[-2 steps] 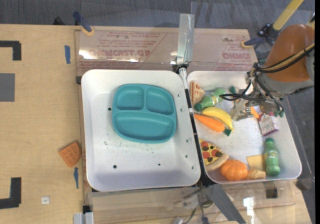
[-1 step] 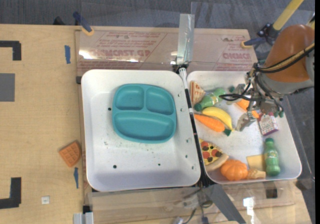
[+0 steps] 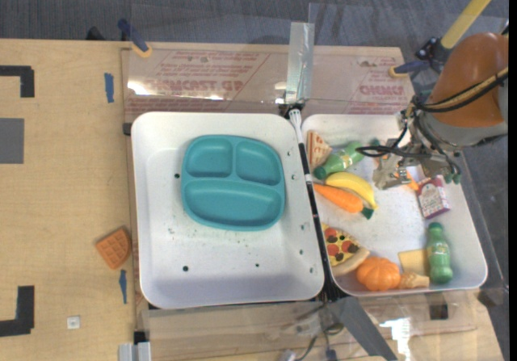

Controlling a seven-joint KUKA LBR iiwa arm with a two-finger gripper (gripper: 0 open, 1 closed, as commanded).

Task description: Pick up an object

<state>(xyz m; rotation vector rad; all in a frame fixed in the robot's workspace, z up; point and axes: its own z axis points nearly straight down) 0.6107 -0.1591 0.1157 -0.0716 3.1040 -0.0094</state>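
Objects for picking lie in the right bin (image 3: 468, 222), all loose on the white floor. Banana (image 3: 353, 186) sits at about 10 o'clock from bin centre, touching the carrot (image 3: 340, 198) just below it. Green vegetable piece (image 3: 339, 161) lies at 11 o'clock, beside a pizza-like slice (image 3: 317, 145) against the left wall. Second pizza slice (image 3: 342, 245) at 8 o'clock. Small orange pumpkin (image 3: 379, 274) at 6 o'clock near the front wall, with a tan cheese wedge (image 3: 413, 263) just to its right and a green bottle (image 3: 439, 253) at 4 o'clock. Purple carton (image 3: 434, 197) at 3 o'clock.

Gripper (image 3: 393, 174) hangs over the bin at roughly 1 o'clock, between banana and carton, low to the floor. Cannot tell how the jaws stand; nothing visibly between them.

Left bin (image 3: 153, 190) holds a teal divided plate (image 3: 234, 182), set toward 12 o'clock of that bin. Waffle toy (image 3: 114, 247) lies on the bench outside the left bin, at 8 o'clock.
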